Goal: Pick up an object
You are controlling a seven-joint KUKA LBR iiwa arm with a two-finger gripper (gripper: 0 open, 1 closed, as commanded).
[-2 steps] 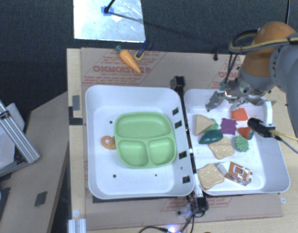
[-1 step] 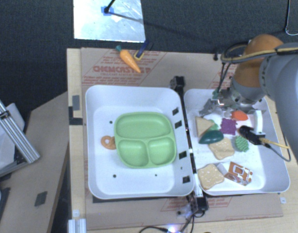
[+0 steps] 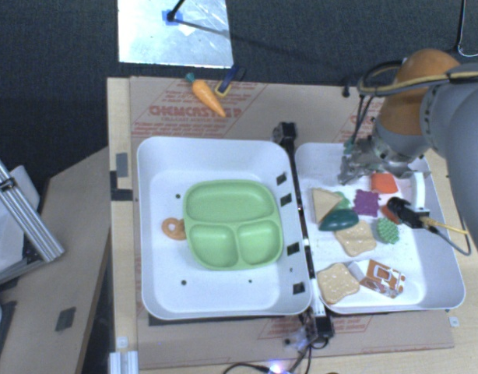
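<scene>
The arm reaches in from the right and its gripper (image 3: 354, 164) hangs low over the far left part of the right bin (image 3: 441, 287). The claw is a dark, blurred cluster here, so how far it is open cannot be told, and nothing can be made out in its hold.

The pickable things lie in a loose group just in front of it: a tan wedge (image 3: 325, 202), a dark green piece (image 3: 338, 220), a purple piece (image 3: 367, 202), an orange block (image 3: 384, 183), a green ridged piece (image 3: 388, 231), 2 toast slices (image 3: 356, 239) (image 3: 337, 282) and a pretzel-patterned tile (image 3: 383, 277). The left bin (image 3: 157, 287) holds a green divided plate (image 3: 231, 223) with a small pretzel ring (image 3: 173, 228) beside it.

The step in hand looks like the approach, before any grasp. The wedge and the purple piece are nearest the claw. Next it likely needs to settle over 1 item, drop straight down and close; the pieces lie close together, so a stray finger could nudge a neighbour
</scene>
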